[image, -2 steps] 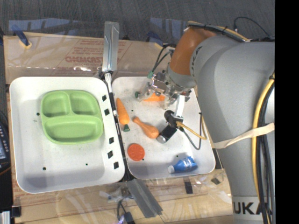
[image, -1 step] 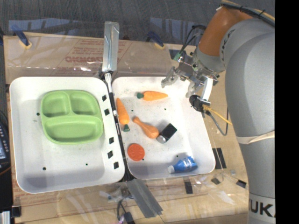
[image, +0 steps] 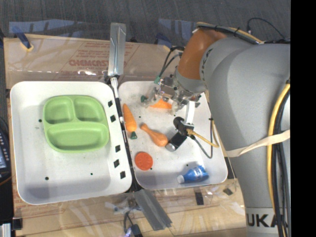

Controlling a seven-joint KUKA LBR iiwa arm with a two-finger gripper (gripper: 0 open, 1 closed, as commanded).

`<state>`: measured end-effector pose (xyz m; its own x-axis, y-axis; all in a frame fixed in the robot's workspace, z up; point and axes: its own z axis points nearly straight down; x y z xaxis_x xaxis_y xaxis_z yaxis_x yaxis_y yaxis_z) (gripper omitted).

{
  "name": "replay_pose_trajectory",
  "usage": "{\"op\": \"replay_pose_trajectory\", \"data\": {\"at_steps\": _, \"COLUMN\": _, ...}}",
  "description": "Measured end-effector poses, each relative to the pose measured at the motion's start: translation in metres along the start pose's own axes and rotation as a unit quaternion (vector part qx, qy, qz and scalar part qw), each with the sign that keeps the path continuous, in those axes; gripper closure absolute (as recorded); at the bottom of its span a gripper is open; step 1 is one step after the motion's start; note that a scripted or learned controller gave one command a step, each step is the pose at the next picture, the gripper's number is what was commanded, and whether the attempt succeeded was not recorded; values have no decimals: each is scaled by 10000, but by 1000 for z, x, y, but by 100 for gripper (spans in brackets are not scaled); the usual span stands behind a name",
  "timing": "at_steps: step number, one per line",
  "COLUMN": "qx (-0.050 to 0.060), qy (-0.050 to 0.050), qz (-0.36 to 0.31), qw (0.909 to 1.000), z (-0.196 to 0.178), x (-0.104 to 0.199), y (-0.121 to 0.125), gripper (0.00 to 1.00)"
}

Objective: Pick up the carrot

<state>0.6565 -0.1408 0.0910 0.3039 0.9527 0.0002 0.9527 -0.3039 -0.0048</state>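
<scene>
In the camera view, the carrot (image: 129, 119) is seen lying in the right bin (image: 217, 174), close against the divider beside the left bin (image: 19, 181), its green top end pointing toward the near side. A second orange piece (image: 154, 135) lies just beside it toward the middle of the bin, and an orange disc (image: 143, 160) rests nearer the front. The gripper (image: 166, 96) is placed near the far wall of the right bin, above a small orange object (image: 160, 104), well apart from the carrot. How far the gripper is open, and whether anything is held, cannot be told, since the tool is masked by its own mount and cables. For the step to go well, the gripper should be carried toward the divider and aligned across the carrot's narrow width, so that the divider wall is cleared and the neighbouring orange piece is not caught.
</scene>
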Motion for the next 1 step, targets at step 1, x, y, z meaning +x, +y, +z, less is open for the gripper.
{"op": "replay_pose_trajectory", "data": {"at_steps": 1, "qx": 14, "qy": 0, "qz": -18, "qw": 10000, "z": -10, "x": 1, "y": 0, "gripper": 100}}
